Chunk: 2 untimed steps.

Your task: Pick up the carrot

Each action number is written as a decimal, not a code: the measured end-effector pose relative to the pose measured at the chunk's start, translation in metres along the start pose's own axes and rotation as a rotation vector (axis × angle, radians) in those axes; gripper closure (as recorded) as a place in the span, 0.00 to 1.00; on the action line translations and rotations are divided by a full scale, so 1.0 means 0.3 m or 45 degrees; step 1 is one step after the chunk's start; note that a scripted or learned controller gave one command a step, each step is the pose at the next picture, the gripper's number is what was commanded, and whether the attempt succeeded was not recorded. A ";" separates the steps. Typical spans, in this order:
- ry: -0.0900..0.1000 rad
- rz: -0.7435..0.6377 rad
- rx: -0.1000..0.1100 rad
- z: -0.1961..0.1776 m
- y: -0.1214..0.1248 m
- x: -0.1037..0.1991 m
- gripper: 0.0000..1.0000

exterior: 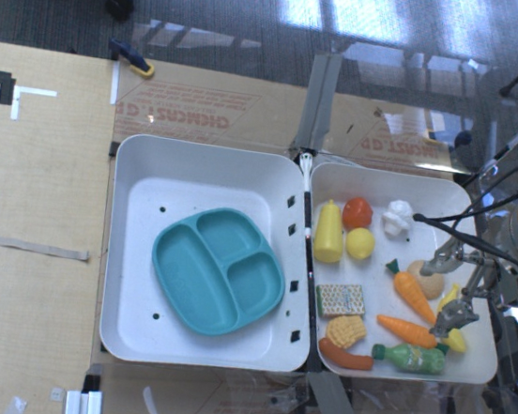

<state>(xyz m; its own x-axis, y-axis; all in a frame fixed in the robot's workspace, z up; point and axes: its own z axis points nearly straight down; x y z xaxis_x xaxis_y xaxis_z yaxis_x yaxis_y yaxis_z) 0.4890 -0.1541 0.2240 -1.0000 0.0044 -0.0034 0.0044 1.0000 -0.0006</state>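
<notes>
Inside the right bin (338,179), two smooth tapered orange carrots (413,295) lie beside the metal gripper (451,293); its jaws stand apart, clamping nothing. Left, a compartmented teal plate (218,270).

The grey arm reaches in from the right, its orange band at the frame's edge above the wrist. The two-finger gripper (451,293) hangs low, pointing down and leftward, cables trailing back along the wrist. One metal finger lies ahead and above, the other below, spread apart with nothing between them.
</notes>
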 end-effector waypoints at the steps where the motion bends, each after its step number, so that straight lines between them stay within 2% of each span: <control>1: -0.002 -0.086 0.000 0.434 -0.031 -0.086 0.00; 2: -0.007 -0.092 0.002 0.402 -0.026 -0.094 1.00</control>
<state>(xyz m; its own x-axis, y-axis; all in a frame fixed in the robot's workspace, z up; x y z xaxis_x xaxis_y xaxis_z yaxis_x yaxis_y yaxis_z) 0.5175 -0.1620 0.1036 -0.9977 -0.0676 -0.0088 -0.0675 0.9977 -0.0026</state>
